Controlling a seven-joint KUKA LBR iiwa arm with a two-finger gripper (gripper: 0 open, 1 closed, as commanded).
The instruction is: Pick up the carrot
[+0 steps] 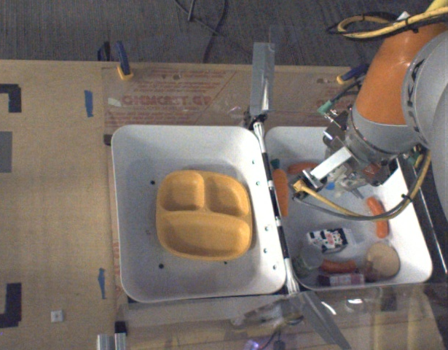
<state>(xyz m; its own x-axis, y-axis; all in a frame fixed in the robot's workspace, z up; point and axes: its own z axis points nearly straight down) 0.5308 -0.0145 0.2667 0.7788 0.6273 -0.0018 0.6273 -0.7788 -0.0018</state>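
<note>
I saw the gripper (pixel 345 175) above the right white bin (pixel 417 265), beside the long orange carrot (pixel 280 190); finger state undeterminable.

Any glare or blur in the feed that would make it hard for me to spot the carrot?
In the camera view the light is even and soft; the white bins are bright but not blown out. The carrot by the right bin's left wall is slightly soft yet readable. The arm is mildly blurred, and clear plastic at the bottom edge catches some glare.

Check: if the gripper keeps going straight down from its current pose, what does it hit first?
Probably the right bin floor, near the carrot rather than on it. The gripper sits right of the carrot; depth is unclear.
</note>
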